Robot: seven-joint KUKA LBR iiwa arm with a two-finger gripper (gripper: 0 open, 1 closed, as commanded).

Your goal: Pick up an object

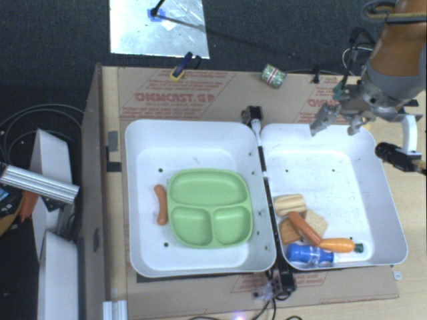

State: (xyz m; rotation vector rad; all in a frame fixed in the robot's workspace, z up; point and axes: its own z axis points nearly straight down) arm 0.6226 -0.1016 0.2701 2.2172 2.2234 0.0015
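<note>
My gripper (336,125) hangs over the far edge of the right bin (373,179), open, with nothing between its fingers (319,121). In that bin's near left corner lie a bread roll (289,204), a toast slice (316,221), a red-brown sausage (303,228), a carrot (336,245) and a blue bottle (308,255), all well in front of the gripper. The left bin (143,179) holds a green divided plate (209,207) with another sausage (161,204) beside its left edge.
A small green can (273,75) and a yellow-and-blue clamp (183,66) rest on the cardboard behind the bins. A foil sheet (157,17) lies on the floor further back. Cables and a metal bar (39,183) sit to the left.
</note>
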